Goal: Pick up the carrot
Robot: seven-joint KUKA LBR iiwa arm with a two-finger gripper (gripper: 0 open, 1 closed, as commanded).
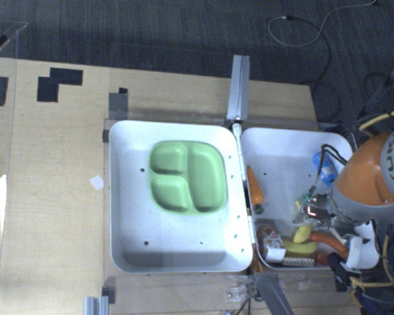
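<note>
The carrot is orange with a green end. It lies lengthwise against the left wall of the right bin, green end toward the front. My gripper hangs low over the front right part of that bin, right of the carrot and apart from it, just above a cluster of toy food. The grey arm with its orange band comes in from the right.
A green divided plate sits in the left bin. At the front of the right bin lie a yellow banana, a brown item and a red-orange piece. A metal divider runs between the bins.
</note>
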